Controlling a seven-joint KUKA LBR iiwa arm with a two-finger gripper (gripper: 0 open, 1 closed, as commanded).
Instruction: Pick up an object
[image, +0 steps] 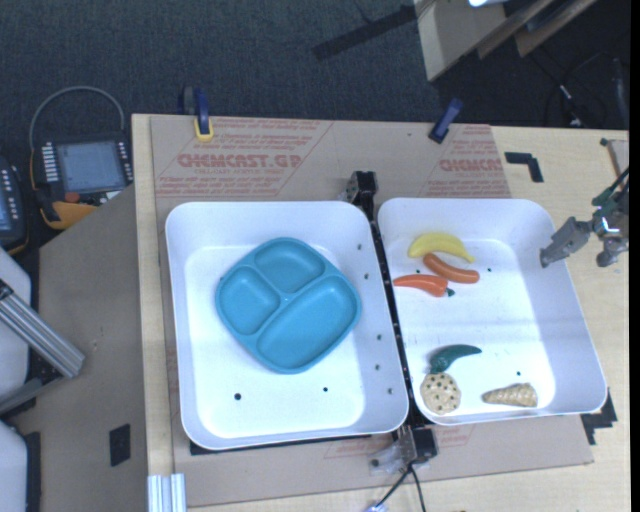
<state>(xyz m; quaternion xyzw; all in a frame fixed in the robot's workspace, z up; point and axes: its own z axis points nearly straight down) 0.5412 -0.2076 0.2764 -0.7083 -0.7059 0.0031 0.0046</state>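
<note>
Carrot (421, 284) in right bin (560, 330) | gripper (585, 240) above bin's right rim | jaws spread, holding nothing

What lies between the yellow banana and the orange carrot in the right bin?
In the camera view, a hot dog lies between the banana above it and the carrot below.
</note>
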